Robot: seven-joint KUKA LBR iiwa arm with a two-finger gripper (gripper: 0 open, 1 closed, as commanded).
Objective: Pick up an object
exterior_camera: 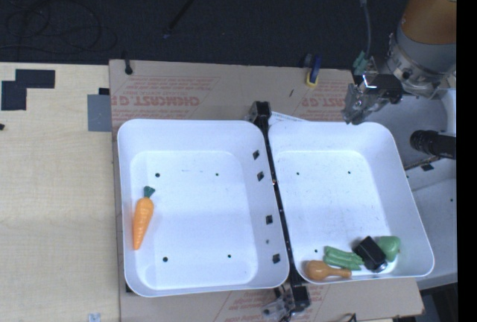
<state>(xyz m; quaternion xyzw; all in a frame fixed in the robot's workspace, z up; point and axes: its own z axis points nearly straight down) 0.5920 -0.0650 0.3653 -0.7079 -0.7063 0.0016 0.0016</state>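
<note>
Nearest you, in the right bin's [339, 164] front corner, sits a cluster: a tan pear-shaped piece [326, 270], a green pod [344, 258], a black block [370, 253] and a green lump [388, 244], touching or overlapping. In the left bin [194, 141] a carrot [142, 215] lies alone by the left wall. Farther back, your tool [359, 107] hangs over the right bin's far rim, holding nothing; whether it is open or closed cannot be told. You look to be at the approach step: next, choose a target and descend; the lone carrot seems the cleaner grasp
</note>
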